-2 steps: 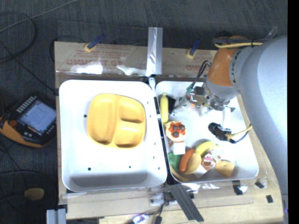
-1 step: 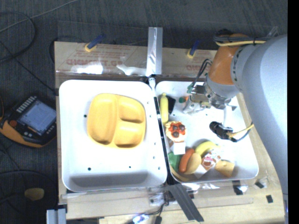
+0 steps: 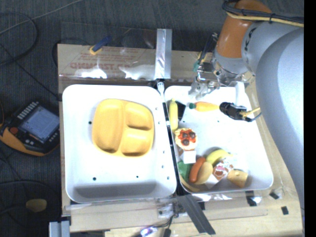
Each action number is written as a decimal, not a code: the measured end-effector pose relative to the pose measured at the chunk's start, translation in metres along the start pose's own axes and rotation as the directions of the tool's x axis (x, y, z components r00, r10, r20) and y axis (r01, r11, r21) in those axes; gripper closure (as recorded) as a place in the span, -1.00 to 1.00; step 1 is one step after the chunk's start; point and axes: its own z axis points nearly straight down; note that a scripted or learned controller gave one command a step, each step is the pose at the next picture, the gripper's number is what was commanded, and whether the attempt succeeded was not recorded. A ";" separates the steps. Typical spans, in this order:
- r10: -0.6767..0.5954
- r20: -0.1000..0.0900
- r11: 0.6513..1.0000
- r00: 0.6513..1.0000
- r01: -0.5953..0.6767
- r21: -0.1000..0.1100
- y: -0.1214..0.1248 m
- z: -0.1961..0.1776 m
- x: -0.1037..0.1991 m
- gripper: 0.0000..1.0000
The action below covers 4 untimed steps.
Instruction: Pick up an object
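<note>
Divided tray [image 3: 122,127] in left bin [image 3: 79,174]; toy food heap [image 3: 207,169] at near edge of right bin [image 3: 249,142].

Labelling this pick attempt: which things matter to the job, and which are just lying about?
Job: gripper; orange carrot toy nearest it; toy food pile in the right bin.
Lying about: yellow tray in the left bin; handheld controller off the bench; blue object behind the bins.
</note>
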 end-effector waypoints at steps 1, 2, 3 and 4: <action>-0.403 -0.002 0.915 0.915 0.403 -0.001 -0.079 0.010 -0.032 1.00; -0.404 -0.002 0.915 0.915 0.404 -0.001 -0.079 0.010 -0.032 -1.00; -0.380 -0.003 0.925 0.925 0.380 -0.001 -0.011 0.042 -0.051 -1.00; -0.199 0.009 0.980 0.980 0.199 -0.022 0.007 0.075 -0.059 -1.00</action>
